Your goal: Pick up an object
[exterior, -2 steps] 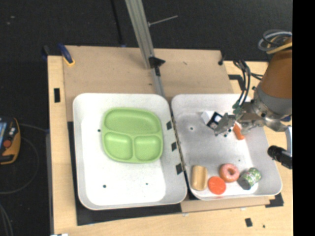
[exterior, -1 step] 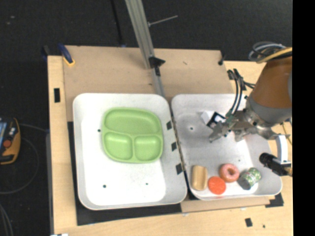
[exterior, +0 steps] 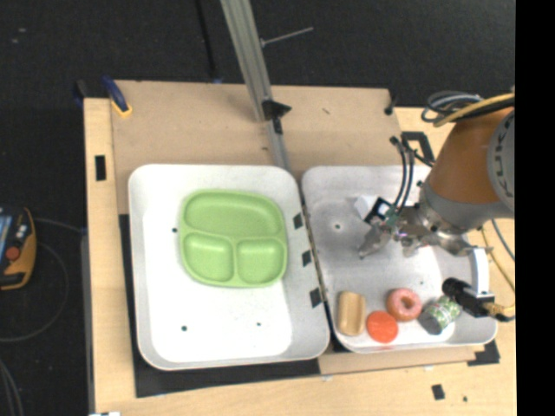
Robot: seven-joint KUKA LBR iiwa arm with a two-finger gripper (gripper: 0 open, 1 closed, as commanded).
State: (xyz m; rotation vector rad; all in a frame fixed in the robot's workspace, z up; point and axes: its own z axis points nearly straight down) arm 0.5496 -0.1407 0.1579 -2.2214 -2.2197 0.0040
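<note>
Overhead, the right bin (exterior: 347,199) serves as the landmark: the gripper (exterior: 375,243) hangs over its middle, and its thin fingers (exterior: 368,248) look slightly spread with nothing between them. Along that bin's near edge lie four objects in a row: a tan cylinder (exterior: 350,313), an orange-red ball (exterior: 381,327), a pink donut (exterior: 403,302) and a green-and-white object (exterior: 440,314). Left of that bin, touching it, sits the left bin (exterior: 156,319), which holds a green divided plate (exterior: 233,237). Both rest on the desk (exterior: 199,120).
</note>
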